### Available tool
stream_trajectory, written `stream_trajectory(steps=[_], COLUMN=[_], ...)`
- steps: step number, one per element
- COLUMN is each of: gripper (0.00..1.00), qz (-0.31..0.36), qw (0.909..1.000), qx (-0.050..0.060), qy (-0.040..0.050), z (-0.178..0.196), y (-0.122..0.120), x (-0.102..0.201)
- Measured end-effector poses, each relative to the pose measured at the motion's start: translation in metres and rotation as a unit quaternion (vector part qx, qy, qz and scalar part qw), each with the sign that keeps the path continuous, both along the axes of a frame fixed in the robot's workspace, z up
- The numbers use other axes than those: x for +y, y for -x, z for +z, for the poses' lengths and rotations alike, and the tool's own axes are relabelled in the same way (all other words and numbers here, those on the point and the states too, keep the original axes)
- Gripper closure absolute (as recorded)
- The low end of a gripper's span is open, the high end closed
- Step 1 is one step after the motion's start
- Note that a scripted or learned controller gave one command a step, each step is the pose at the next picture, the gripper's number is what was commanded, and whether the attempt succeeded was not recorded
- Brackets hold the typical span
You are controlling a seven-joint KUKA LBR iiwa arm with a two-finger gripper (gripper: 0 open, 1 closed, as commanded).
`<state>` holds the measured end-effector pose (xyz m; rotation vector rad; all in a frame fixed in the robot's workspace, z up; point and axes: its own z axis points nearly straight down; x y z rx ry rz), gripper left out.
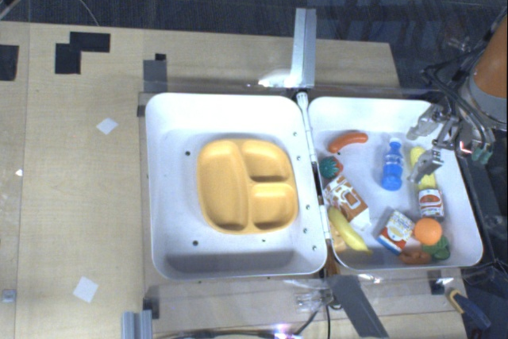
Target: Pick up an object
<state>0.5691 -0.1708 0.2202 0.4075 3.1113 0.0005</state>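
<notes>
The right bin (468, 206) holds several toy foods. A red sausage (348, 140) lies at its back, with a blue bottle (392, 165) to its right. A small yellow piece (417, 157) sits beside that bottle. Near the front lie a banana (347, 230), a snack box (347, 197), a small carton (397, 233), an orange (428, 231) and a small sauce bottle (430, 200). My gripper (426, 144) hangs over the bin's right back part, just right of the blue bottle. It is open and nothing sits between its fingers.
The left bin (171, 171) holds a yellow divided plate (244, 184). A metal post (305, 48) stands behind the wall between the bins. A red and green toy (328, 167) lies against that wall. Cables hang by the arm (488, 83) at right.
</notes>
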Motion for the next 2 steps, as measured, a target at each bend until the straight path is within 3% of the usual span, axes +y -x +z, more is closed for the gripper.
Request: stream_trajectory(steps=[1,2], gripper=[0.0,0.0], qz=[-0.009,-0.226], qw=[1.0,0.9741], qx=[-0.003,-0.008], qy=[0.0011,-0.0018], z=[-0.112,-0.124], y=[0.052,-0.021], x=[-0.014,-0.034])
